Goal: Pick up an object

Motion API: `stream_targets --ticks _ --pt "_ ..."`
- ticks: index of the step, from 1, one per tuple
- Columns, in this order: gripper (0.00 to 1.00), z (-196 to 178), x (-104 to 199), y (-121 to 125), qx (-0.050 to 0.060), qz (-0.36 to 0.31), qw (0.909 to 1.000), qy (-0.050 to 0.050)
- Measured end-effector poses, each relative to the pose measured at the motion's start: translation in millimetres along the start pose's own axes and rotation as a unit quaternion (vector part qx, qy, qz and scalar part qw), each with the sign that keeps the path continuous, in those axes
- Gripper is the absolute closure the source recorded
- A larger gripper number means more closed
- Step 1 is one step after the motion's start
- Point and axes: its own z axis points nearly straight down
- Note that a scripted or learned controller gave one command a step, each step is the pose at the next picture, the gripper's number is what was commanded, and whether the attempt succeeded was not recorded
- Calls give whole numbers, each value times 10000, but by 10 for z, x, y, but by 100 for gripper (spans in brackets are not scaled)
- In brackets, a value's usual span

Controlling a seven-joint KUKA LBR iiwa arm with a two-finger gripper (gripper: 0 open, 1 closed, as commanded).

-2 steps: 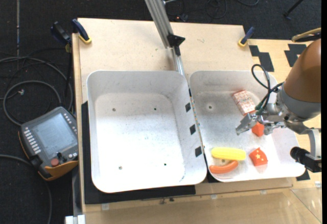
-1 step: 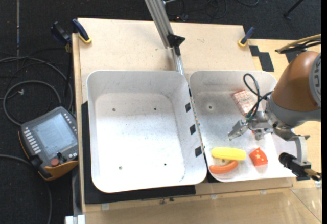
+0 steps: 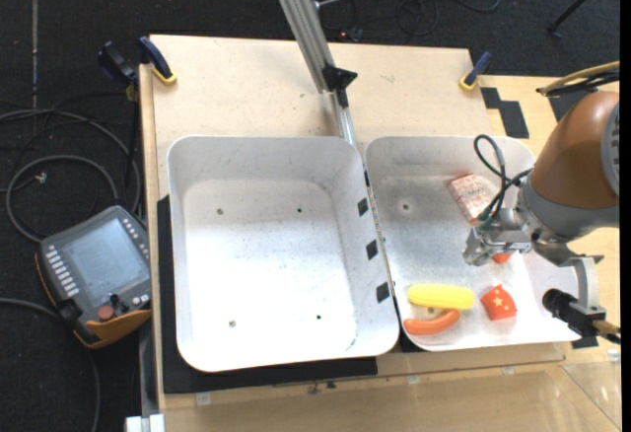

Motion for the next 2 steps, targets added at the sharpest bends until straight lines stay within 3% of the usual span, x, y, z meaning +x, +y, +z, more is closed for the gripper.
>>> stream_targets --ticks 2 --pt "100 -800 -34 -18 -19 -15 10000 -7"
